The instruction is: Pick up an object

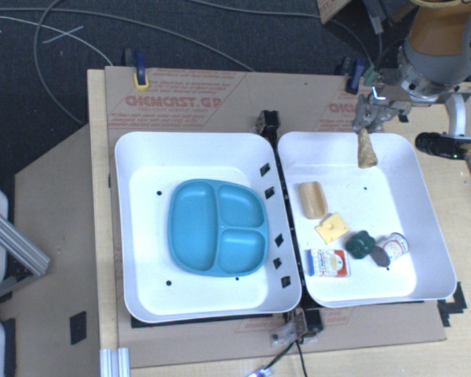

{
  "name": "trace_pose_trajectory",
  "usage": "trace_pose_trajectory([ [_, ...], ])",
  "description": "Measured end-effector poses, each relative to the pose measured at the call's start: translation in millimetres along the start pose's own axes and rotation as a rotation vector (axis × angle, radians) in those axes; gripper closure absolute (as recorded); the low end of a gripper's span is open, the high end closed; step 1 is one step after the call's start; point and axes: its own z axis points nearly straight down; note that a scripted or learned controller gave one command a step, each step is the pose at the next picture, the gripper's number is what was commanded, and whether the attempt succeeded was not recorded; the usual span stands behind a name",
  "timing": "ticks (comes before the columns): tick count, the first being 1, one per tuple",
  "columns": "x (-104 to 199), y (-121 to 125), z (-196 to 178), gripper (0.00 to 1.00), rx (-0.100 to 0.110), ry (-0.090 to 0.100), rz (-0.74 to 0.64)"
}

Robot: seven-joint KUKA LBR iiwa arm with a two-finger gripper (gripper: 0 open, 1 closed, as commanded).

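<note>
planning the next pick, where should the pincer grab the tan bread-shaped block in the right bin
Grip the tan block across its short width at mid-length, coming straight down. It lies flat, elongated top to bottom in the right bin, with bare floor on both long sides; the yellow piece crowds its lower end.

Red print on the cardboard sheet under the bins, along its far edge, reads roughly "CHEMCAST GP" (last letters blurred). Fainter red print repeats further right. The small packet bears markings too small to read.
</note>
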Motion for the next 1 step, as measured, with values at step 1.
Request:
trace_pose_trajectory([
  [1,52.8,-15.6,1.3,1.0,0.009,0.004,-0.004],
])
